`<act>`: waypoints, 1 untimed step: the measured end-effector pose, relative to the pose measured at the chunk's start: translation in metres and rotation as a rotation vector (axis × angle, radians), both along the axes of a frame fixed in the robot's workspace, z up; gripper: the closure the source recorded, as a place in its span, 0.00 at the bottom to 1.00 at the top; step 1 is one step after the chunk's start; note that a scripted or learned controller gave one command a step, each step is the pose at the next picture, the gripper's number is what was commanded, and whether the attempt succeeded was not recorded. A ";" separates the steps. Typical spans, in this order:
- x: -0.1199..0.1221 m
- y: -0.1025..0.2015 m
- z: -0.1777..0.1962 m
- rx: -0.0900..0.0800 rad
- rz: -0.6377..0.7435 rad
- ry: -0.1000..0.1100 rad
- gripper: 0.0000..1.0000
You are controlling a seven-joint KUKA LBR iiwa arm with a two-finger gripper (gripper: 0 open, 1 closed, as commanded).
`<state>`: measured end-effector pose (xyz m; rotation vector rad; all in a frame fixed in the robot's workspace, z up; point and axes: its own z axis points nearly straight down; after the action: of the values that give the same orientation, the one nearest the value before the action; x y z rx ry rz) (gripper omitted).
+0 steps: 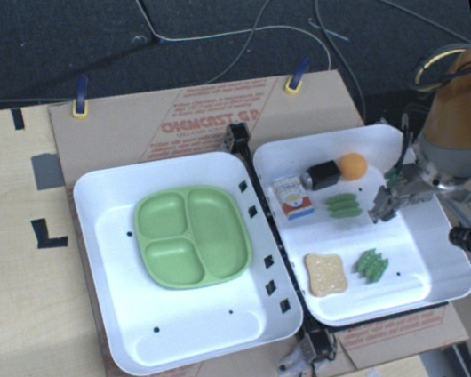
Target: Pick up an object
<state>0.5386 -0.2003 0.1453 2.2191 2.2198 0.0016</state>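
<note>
the claw [383,207] hangs low over the right part of the right bin [442,282], its dark fingers too small and blurred to make out, so i cannot tell how they stand or whether anything sits between them. the arm [455,131] behind it is partly cut off at the right. near the claw lies a small green piece [342,205], apart from it. further left stands a little carton [292,196], its print unreadable. above, a dark cylinder [323,175] touches an orange ball [352,166]. lower down lie a toast slice [326,273] and a leafy green piece [373,265]. the left bin [125,329] holds a green divided plate [193,236]. both bins rest on cardboard on the worktop [19,293].
</note>
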 end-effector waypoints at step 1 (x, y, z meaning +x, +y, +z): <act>0.001 0.001 0.064 -0.001 0.001 -0.003 1.00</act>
<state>0.5400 -0.1991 0.2089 2.2157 2.2187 0.0041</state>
